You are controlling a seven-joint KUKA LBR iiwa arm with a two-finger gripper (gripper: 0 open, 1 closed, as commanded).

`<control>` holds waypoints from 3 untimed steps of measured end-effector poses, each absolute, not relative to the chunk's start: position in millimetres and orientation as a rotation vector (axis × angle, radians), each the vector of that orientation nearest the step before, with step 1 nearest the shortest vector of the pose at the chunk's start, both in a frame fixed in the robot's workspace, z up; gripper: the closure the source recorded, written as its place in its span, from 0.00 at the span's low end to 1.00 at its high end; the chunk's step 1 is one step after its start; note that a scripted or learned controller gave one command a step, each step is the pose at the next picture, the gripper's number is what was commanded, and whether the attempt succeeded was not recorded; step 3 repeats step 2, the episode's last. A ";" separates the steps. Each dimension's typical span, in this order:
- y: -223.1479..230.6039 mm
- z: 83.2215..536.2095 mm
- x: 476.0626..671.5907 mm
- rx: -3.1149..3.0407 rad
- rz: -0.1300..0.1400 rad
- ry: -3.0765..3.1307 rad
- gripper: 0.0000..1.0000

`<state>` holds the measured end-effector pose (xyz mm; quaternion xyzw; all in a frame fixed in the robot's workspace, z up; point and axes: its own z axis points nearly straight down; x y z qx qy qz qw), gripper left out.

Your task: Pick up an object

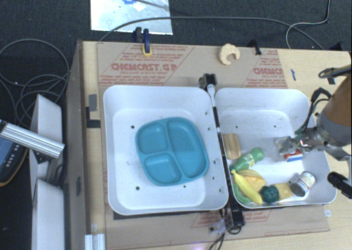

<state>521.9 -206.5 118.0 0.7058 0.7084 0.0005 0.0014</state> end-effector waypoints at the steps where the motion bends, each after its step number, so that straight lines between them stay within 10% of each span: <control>1: -151.4 162.5 581.2 2.213 0.005 2.226 1.00; 2: -66.8 185.0 633.9 2.213 0.004 2.227 1.00; 3: -66.8 185.0 633.9 2.213 0.004 2.227 1.00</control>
